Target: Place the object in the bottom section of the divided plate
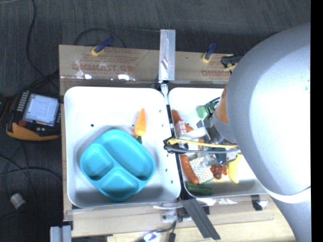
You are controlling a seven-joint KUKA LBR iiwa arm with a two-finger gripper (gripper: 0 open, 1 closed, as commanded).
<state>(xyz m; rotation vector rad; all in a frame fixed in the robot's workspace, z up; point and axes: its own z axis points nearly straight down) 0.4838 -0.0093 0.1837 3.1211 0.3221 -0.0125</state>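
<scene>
1. While the grey arm (275, 115) fills the 3 o'clock side of the view, its wrist hangs over the right bin (174, 97), so I judge the pick-up step is in hand and nothing has been carried across yet.
2. Over at 9 o'clock, the left bin (75, 97) bears the blue divided plate (117, 164); its three sections hold nothing, and the bottom section (120, 182) sits toward 6 o'clock.
3. An orange carrot (141, 122) lies at the plate's 1 o'clock, just beside its rim.
4. Toy foods crowd the right bin: a sausage (189, 169), a banana (233, 171), something green at 6 o'clock.
5. The gripper (209, 145) sits low among these, a yellow-edged bar reaching toward 9 o'clock. Whether the jaws are apart or together, I cannot tell; no object is plainly held.
6. Next calls for a secure grasp, a lift clear of the divider, then travel toward 8 o'clock.
</scene>
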